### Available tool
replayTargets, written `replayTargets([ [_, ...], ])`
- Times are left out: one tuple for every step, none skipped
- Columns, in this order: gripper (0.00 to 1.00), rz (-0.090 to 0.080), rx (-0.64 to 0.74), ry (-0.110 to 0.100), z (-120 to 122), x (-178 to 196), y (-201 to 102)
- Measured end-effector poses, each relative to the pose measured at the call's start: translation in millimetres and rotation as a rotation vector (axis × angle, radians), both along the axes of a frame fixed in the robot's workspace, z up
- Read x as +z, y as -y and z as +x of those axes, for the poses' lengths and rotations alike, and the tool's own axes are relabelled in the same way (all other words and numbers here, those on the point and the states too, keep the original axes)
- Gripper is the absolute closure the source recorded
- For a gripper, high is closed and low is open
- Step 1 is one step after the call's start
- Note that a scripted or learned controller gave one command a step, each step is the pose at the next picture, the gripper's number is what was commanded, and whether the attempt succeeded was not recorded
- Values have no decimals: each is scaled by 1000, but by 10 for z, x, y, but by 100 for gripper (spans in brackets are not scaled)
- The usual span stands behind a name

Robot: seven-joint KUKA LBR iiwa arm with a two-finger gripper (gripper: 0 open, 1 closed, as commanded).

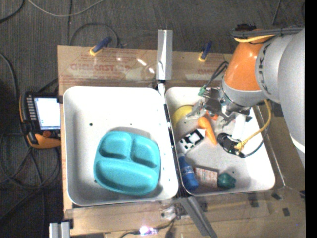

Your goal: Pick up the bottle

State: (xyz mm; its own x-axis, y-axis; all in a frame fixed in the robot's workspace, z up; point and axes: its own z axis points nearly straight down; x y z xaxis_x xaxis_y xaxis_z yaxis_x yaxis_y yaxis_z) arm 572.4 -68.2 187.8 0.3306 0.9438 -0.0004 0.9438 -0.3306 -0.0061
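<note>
While the blue bottle (pixel 188 173) lies on its side in the right bin (pixel 262 180), tight against that bin's left wall near the front corner, the gripper (pixel 212 109) sits well apart from it. It's up-view and to the right of the bottle, over the far half of the same bin. The bottle isn't in the gripper. Gripper state: can't tell, the wrist blocks the view from above.

Outward from the bottle:
- Just right of the bottle: flat brownish packet (pixel 205 174), touching it or nearly so, can't tell which.
- Past the packet, further right of the bottle: dark green lump (pixel 227 180).
- Just up-view of the bottle's far end: black-and-white patterned block (pixel 191 139).
- Further up and right of the bottle: orange carrot (pixel 208 129), lying at a slant, its upper end right under the gripper. Contact unclear.
- Up-view of the bottle along the same wall: yellow round thing (pixel 182 114).
- Left of the bottle, across the wall: left bin (pixel 79 103) holding a teal divided tray (pixel 128 161).
- Farthest from the bottle, up and right: the arm's orange band (pixel 245 68).
</note>
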Motion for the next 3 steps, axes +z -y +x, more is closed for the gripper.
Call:
replayTargets([
  [0,0,197,1,-514,-55,-397],
  [0,0,287,0,-897,-55,-693],
  [0,1,459,1,-897,-55,-784],
])
